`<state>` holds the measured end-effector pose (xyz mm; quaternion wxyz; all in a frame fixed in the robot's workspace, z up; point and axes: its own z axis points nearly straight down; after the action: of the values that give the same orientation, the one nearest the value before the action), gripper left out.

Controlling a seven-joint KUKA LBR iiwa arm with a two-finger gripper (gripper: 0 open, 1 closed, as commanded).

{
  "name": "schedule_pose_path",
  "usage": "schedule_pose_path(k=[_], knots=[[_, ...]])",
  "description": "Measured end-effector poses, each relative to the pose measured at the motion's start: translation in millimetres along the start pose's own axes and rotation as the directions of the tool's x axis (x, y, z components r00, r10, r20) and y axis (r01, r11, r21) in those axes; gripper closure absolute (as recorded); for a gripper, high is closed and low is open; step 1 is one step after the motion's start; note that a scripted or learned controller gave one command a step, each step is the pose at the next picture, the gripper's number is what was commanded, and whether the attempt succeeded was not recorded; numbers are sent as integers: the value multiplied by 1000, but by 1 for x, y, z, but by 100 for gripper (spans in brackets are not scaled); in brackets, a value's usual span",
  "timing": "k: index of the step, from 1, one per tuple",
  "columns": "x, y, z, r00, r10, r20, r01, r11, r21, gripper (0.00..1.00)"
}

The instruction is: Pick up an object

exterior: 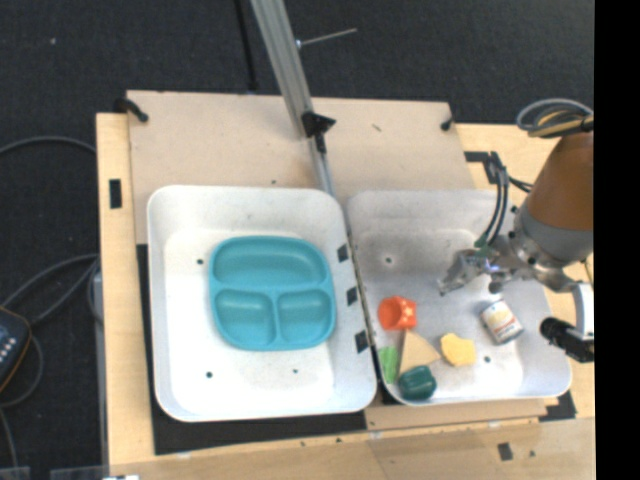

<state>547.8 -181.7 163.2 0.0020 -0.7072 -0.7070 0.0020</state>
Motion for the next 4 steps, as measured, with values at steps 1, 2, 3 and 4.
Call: schedule_pose_path(k=[1,2,3,4], knots=[[2,-1,43,1000,1,1,-1,1000,-2,0],[1,2,29,1000,5,1,-5,1000,-10,100],[7,2,-18,1000,-3,2,3,1000,-13,100],[-3,-3,-74,1000,-1,4,1,1000,-14,100]])
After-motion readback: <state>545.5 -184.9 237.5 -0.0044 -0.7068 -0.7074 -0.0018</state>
